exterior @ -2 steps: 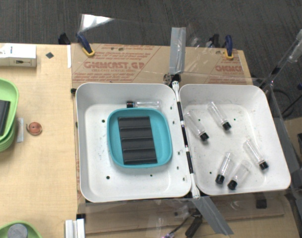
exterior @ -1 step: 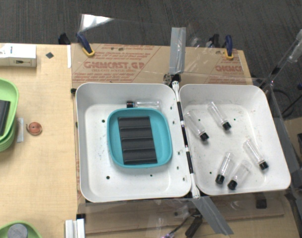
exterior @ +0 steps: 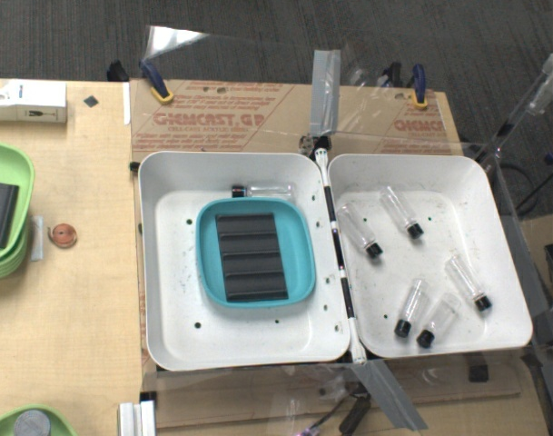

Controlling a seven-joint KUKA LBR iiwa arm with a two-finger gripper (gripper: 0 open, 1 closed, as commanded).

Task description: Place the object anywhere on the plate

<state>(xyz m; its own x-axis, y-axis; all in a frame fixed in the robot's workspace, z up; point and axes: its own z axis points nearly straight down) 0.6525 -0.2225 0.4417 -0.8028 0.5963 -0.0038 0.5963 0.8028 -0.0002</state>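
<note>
In the left bin (exterior: pixel 162 271), just behind the teal plate (exterior: pixel 256 254), one clear tube (exterior: pixel 261 191) lies on its side with its black cap pointing left, near the plate's rim but not on it. A ridged black block (exterior: pixel 251 257) sits on the plate. Five more tubes lie scattered in the right bin (exterior: pixel 494 243). The jaws are out of my sight, so I cannot tell their state.
</note>
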